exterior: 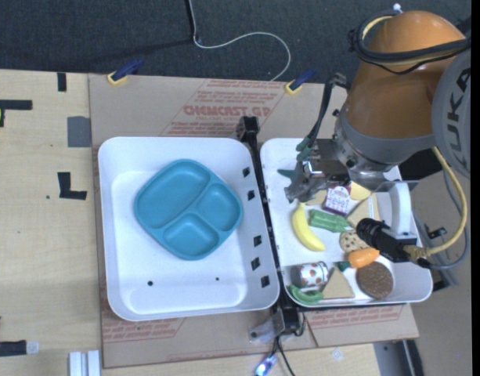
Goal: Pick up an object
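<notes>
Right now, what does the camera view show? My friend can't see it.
The robot's claw hangs over the right bin, above a banana and other toy food. The left bin holds a blue divided plate.

- We look down from high above the bench (pixel 44 210), tilted a bit.
- We see both white bins: left bin (pixel 118 210), right bin (pixel 280 159).
- The arm (pixel 404 77) comes in big and close from our right.

Robot lab: taped bench (pixel 36 210), bins (pixel 114 210)
</notes>
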Motion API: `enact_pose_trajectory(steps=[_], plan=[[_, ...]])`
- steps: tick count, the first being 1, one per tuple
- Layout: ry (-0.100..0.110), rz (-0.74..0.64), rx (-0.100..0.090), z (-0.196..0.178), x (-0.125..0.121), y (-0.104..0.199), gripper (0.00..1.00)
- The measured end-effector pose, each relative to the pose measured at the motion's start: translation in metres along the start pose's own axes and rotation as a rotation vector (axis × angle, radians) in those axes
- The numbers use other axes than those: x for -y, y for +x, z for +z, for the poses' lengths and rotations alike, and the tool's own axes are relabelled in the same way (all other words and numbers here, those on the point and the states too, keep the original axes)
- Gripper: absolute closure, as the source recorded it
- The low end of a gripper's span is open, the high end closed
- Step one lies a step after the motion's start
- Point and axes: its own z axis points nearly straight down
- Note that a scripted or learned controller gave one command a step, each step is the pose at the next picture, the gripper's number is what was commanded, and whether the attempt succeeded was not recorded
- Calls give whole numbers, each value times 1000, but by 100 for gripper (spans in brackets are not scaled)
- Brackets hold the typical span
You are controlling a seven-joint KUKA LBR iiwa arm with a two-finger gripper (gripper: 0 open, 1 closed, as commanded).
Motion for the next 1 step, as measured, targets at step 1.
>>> enact_pose_trajectory(steps=[1], plan=[[1, 0, 0, -99, 9, 65, 100]])
